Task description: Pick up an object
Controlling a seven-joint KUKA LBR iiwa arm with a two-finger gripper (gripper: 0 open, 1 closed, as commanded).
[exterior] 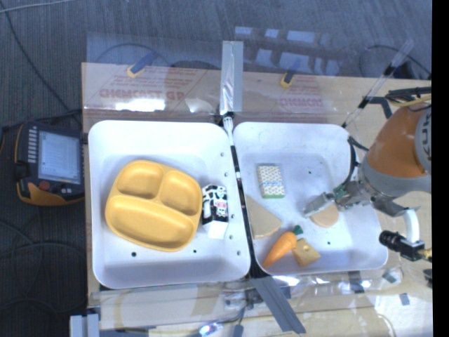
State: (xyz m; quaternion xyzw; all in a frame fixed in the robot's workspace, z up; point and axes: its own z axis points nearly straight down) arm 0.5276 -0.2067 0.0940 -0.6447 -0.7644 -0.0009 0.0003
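Filling most of the left bin (98,258), a yellow divided tray (153,203) lies with a cow-patterned carton (216,209) at its right edge. Near the right bin's (365,262) right wall, the gripper (324,206) apparently touches a tan disc (325,217); grip unclear.

The arm (401,156) enters from the right as a bulky rounded body, its widest band a glossy orange with a grey shell below and a pale grey patch at the far right edge. A thin black cable curves along its left side. Toward the left it narrows into a grey metallic gripper (324,206) with slim, angular parts. Near the right edge, a black cylindrical fitting and a white curved piece stick out.
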